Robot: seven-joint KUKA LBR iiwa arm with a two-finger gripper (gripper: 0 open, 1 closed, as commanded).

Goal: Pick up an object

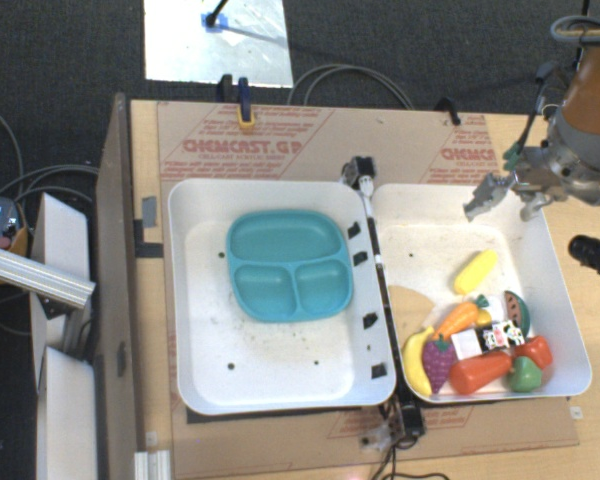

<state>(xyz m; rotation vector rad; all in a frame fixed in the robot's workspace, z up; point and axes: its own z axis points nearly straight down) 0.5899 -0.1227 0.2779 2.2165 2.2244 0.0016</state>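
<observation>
From the overhead camera I see the arm (pixel 590 98) reaching in from the right, its gripper (pixel 508 196) hanging over the far right corner of the right bin (pixel 570 298). Two grey fingers (pixel 483 197) point left and down toward the bin, spread apart with nothing between them, so I read the tool as wide and not holding anything. The toys sit well apart from it, bunched in the near half of that bin: a yellow piece (pixel 476 270) lies alone toward the middle, and below it a carrot (pixel 457 318), a banana (pixel 416 361), purple grapes (pixel 439 361), a red pepper (pixel 480 372), a green piece (pixel 525 375), a watermelon slice (pixel 518 313) and a small white box (pixel 467 343) crowd together, touching one another. A tan patch (pixel 410 303) shows on the bin floor beside the carrot. The left bin (pixel 205 298) holds a teal tray (pixel 288 265) with three compartments, lying flat near its middle.
</observation>
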